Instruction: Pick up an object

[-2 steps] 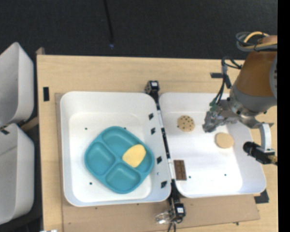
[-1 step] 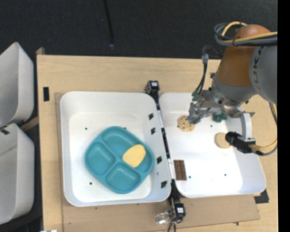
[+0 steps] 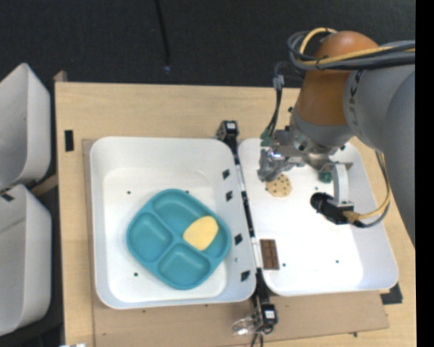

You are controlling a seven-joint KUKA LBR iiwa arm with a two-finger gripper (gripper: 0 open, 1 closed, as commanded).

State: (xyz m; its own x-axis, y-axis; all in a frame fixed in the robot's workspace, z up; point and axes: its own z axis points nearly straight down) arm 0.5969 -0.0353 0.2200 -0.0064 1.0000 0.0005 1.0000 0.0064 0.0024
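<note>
A round tan cookie with dark chips (image 3: 278, 187) lies on the floor of the right bin (image 3: 325, 266), near its far left corner. My gripper (image 3: 271, 168) hangs right over the cookie's upper left edge, with the orange-banded arm above it. In the left bin (image 3: 112, 186) sits a teal sectioned plate (image 3: 159, 244) with a yellow, rounded food piece (image 3: 201, 232) resting on its right side.
A small brown rectangular block (image 3: 268, 254) lies at the right bin's left edge, near the front. A black cable fitting with a yellow wire (image 3: 333, 208) hangs from the arm over the right bin. White equipment stands left of the bench.
</note>
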